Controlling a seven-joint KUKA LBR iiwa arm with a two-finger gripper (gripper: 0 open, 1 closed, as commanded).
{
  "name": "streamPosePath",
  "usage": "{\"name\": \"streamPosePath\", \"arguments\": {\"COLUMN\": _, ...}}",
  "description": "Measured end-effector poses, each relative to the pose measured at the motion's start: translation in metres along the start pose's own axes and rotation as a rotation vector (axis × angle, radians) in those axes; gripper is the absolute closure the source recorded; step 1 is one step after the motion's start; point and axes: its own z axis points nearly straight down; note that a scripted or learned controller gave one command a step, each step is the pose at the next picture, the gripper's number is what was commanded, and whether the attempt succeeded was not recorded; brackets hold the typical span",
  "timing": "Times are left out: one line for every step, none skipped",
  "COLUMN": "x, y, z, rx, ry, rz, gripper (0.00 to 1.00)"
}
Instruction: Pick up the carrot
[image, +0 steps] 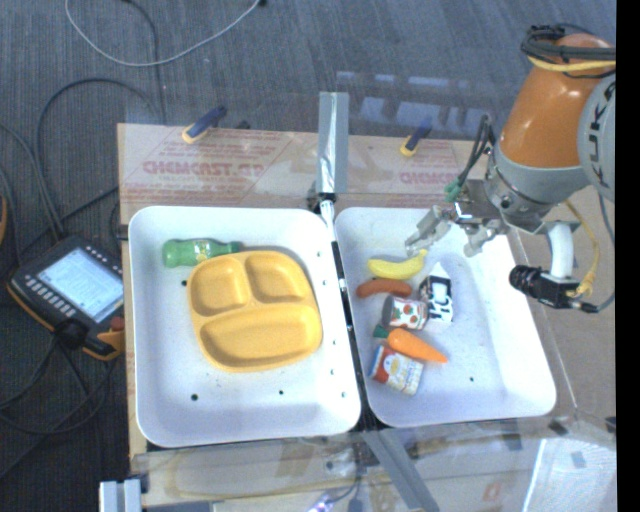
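The carrot (415, 346), orange with a green stub at its left end, lies in the right bin (505, 345) near the middle, between two small cartons. My gripper (450, 232) hangs over the back part of the right bin, above and behind the carrot, well apart from it. Its two fingers (424, 232) are spread open and hold nothing.
Around the carrot lie a banana (397, 266), a red sausage (383, 288), a small carton (405, 313), a black-and-white carton (437, 300) and a juice box (398, 370). The left bin (160, 390) holds a yellow divided tray (256, 306) and a green bottle (198, 251).
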Motion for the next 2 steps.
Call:
{"name": "streamPosePath", "arguments": {"x": -0.005, "y": -0.050, "z": 0.104, "rx": 0.000, "ry": 0.001, "rz": -0.088, "gripper": 0.00}}
{"name": "streamPosePath", "arguments": {"x": 0.000, "y": -0.092, "z": 0.169, "rx": -0.029, "ry": -0.005, "rz": -0.353, "gripper": 0.00}}
